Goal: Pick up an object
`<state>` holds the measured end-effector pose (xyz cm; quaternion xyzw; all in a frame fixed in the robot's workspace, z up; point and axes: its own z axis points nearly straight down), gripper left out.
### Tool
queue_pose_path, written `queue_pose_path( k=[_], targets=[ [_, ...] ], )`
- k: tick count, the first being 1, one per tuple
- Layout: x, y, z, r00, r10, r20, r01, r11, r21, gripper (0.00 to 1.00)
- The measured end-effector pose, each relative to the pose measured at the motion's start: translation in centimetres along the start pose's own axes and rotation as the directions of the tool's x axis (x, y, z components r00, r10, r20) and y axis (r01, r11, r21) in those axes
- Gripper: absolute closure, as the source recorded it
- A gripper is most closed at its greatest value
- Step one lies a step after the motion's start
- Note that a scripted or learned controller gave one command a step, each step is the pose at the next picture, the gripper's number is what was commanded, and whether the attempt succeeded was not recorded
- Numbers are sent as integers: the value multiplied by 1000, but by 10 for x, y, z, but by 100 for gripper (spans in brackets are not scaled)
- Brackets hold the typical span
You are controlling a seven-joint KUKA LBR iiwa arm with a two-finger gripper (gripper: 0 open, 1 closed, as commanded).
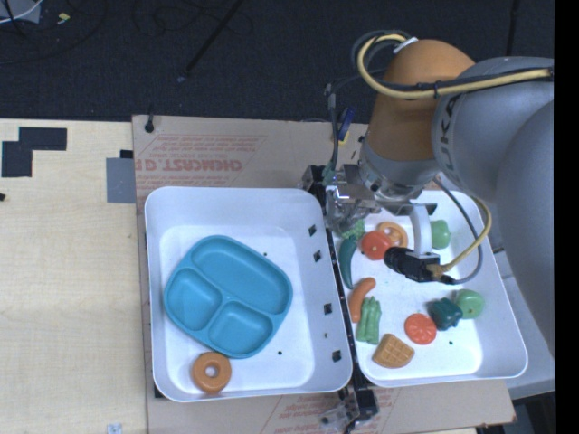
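Here we log two white bins side by side on the bench. The left bin (158, 242) holds a blue sectioned plate (228, 295) lying flat, and a brown toy doughnut (212, 372) just in front of the plate, near the bin's front wall.

The right bin (502, 355) holds the toy food. We count a red tomato-like piece (375, 245), a second doughnut (393, 233) partly behind it, an orange sausage (361, 292), a green ridged piece (369, 321) just below the sausage, a waffle wedge (393, 352) at the front, a red round piece (420, 328), a dark teal piece (444, 313) touching a green round one (469, 303), and a pale green piece (441, 234) near the back.

The arm (507, 143) comes in from the right, its orange band (412, 98) above the wrist. The gripper (346, 208) hangs over the back left corner of the right bin, beside the divide between the bins. We cannot tell how it is set, since the wrist hides it; no object is visibly grasped.
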<state>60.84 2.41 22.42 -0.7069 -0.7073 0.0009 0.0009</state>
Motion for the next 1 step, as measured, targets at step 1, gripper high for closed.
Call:
queue_pose_path(
  k=[1],
  targets=[
    [2,7,0,1000,-4,0,4,1000,0,100]
  ],
)
